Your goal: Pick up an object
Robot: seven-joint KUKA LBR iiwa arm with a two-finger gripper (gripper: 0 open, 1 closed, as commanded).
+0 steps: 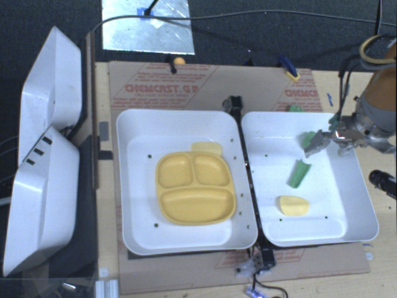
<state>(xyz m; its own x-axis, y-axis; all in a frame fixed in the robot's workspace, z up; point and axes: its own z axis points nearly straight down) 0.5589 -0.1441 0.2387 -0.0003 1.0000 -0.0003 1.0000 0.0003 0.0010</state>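
A green block is seen lying tilted on the floor of the right bin, near its middle. A pale yellow wedge-shaped object is seen just below it, toward the near wall of the same bin; the two are close but apart. A small green piece is noted on the table just beyond the far rim of the right bin.

The tool is positioned over the far part of the right bin, above and slightly right of the green block and apart from it. Whether the tool is spread or pressed together cannot be told from this angle, and nothing is visibly held in it. The arm is seen entering from the right edge.

In the left bin, a yellow divided plate with three compartments is laid flat near the middle. A pale yellow flat piece is noted touching the plate's far edge.
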